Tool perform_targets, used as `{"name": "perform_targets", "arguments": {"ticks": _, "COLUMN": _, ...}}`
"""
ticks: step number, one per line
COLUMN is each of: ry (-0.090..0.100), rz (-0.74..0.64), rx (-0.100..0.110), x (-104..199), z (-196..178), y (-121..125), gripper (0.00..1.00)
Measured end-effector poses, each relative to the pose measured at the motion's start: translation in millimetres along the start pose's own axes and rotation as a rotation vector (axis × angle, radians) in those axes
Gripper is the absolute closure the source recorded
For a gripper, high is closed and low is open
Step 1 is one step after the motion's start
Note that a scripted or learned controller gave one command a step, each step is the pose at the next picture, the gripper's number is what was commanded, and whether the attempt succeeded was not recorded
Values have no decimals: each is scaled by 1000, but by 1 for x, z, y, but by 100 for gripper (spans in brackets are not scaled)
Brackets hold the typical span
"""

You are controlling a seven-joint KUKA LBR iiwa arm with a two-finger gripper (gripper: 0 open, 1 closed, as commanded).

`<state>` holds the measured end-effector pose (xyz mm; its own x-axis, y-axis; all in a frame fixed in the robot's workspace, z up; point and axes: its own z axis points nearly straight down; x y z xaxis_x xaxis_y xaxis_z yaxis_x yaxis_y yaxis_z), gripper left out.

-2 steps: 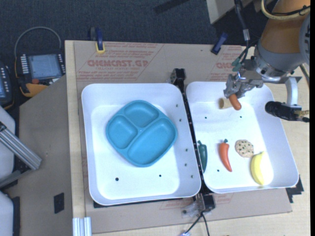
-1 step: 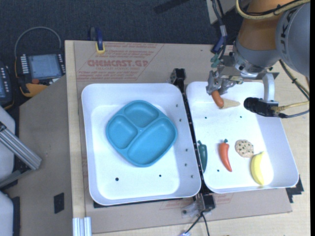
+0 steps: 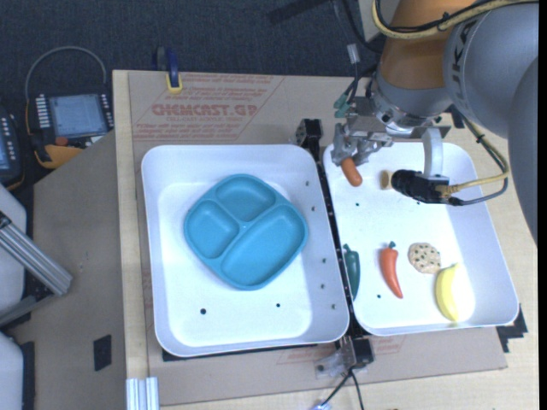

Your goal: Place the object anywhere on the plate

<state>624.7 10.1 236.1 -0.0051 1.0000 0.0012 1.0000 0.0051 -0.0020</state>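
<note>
With the hand point(image 3: 352, 154) seemingly pinching the sausage point(image 3: 351, 172), lift straight up, then carry toward nine o'clock over the plate point(image 3: 245, 231).

Two white bins sat side by side on a cardboard sheet point(image 3: 214, 109) printed with red lettering. The right bin point(image 3: 479, 306) held a green pepper point(image 3: 351, 269) against its left wall, an orange carrot point(image 3: 391, 270) just beside it, a cookie point(image 3: 424, 256) and a banana point(image 3: 450, 292) touching near the lower right. A small screen point(image 3: 77, 114) lay left of the bench.
</note>
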Motion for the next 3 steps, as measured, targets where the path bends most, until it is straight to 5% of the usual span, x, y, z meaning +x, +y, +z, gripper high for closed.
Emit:
{"name": "perform_targets", "arguments": {"ticks": 2, "ry": 0, "rz": -1, "rx": -2, "x": 105, "z": 20, "y": 6, "gripper": 100}}
{"name": "perform_targets", "arguments": {"ticks": 3, "ry": -1, "rz": 4, "rx": -5, "x": 111, "z": 2, "y": 0, "gripper": 100}}
